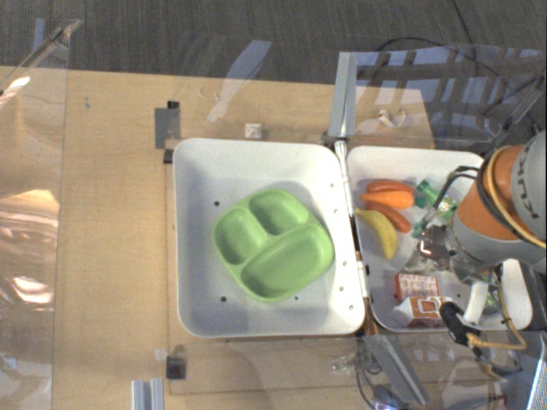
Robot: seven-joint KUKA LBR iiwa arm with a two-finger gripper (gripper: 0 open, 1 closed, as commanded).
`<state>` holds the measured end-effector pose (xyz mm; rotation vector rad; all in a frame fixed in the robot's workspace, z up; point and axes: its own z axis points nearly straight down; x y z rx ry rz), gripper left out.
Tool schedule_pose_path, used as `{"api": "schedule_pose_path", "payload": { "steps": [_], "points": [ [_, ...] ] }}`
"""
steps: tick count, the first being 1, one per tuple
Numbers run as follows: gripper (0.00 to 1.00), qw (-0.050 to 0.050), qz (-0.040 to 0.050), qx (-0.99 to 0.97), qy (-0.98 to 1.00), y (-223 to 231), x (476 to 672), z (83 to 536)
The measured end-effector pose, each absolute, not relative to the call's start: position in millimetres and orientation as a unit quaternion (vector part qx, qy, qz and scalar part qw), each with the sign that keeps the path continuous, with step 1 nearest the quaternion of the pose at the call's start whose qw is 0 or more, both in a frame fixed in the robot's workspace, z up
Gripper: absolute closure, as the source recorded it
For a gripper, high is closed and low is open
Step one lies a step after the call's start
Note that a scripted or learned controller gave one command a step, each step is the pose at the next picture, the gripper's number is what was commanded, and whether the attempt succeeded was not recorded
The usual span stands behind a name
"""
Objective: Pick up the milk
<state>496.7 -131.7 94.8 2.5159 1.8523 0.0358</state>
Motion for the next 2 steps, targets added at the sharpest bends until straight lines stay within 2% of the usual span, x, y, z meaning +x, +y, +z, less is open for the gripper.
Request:
{"api": "schedule_pose_path", "payload": {
  "steps": [1, 2],
  "points": [
    [1.0, 0.003, 0.0018, 0.667, 0.745, -119.2, 489.1, 186.0],
    [0.0, 0.003, 0.0017, 0.667, 0.745, -119.2, 489.0, 185.9]
  ]
}}
